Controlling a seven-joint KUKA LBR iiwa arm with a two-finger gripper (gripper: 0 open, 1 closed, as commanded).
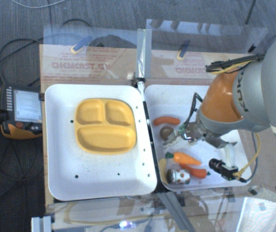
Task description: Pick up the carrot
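Your carrot (186, 158) lies in the right bin (244, 151), toward its near edge, pointing roughly left to right with a green tuft at its left end. It looks like a small toy, probably hard plastic, so expect it to be light, stiff and rather slick; it tapers, so a grip near the thin tip would likely squirt it out.

Take it across the thick part, just right of the green top, with the fingers closing across its width.

Mind the company: a red, carrot-like piece (198, 173) lies just beside it on the near side, and a small can (178, 176) sits near its leafy end. A sausage (167, 121) and a brownish round thing (166, 132) lie further back in the same bin.

The hand (185, 133) hovers just behind the carrot, near the brownish thing, and grips nothing that you can see. At this slant the arm crowds the view, so I cannot tell whether it is open or closed.

The left bin (60, 144) carries a yellow divided tray (106, 125), well apart from all this.
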